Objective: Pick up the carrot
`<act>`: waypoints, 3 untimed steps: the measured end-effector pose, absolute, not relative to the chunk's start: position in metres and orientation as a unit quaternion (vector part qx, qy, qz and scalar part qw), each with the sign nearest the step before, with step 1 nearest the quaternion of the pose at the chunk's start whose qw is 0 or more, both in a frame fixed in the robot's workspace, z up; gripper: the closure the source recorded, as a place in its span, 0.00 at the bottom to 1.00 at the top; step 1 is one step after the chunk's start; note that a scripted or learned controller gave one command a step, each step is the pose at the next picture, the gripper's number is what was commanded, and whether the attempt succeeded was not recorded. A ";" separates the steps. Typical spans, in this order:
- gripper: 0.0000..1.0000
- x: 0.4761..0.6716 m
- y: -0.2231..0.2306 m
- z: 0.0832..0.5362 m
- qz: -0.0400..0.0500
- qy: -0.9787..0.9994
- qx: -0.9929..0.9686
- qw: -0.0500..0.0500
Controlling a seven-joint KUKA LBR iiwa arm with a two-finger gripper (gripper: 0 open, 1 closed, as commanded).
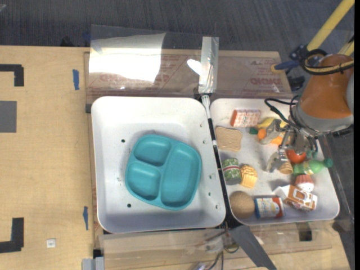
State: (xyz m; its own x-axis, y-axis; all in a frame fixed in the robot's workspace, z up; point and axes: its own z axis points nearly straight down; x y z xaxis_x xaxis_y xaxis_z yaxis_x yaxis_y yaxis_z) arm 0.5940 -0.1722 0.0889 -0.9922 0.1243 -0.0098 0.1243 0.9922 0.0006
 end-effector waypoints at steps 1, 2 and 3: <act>0.00 0.629 -0.145 0.089 -0.001 0.999 -0.047 0.007; 1.00 0.633 -0.145 0.104 -0.002 0.999 -0.046 0.014; 1.00 0.589 -0.133 0.091 -0.001 1.000 0.005 0.007</act>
